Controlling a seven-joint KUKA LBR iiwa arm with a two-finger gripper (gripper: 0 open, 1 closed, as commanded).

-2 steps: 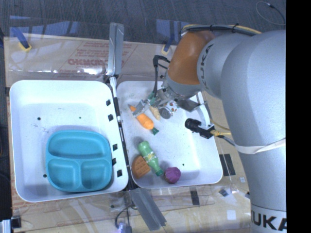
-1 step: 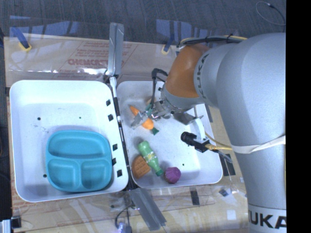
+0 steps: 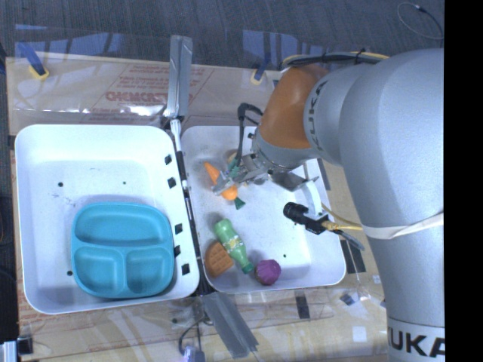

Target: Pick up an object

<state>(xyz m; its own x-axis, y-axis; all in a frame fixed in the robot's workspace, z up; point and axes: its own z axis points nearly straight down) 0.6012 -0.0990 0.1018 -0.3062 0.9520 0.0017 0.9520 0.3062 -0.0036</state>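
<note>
Fingers of the grey arm sit low in the upper middle of the right-hand shallow white bin. Whether they are spread or clenched cannot be told from this slanted view, and nothing is seen held between them. Just below them lies a small orange piece with a green tip, probably the target. A second small orange wedge lies just beside them, toward the wall shared with the left-hand white bin. Nearer the front edge, well apart from the fingers, a green plastic bottle rests against a round brown piece, with a purple lumpy object near the bottle's lower end. The left-hand bin holds a blue compartment tray, and both bins stand on the pale surface. Likely failures: both orange pieces are small and lie flat, so a closure may pinch only an edge and flick the piece away. A shallow descent may close on nothing, and a deep one may press the tips into the bin floor. A slightly offset approach may push the wedge against the shared wall rather than grip it.
</note>
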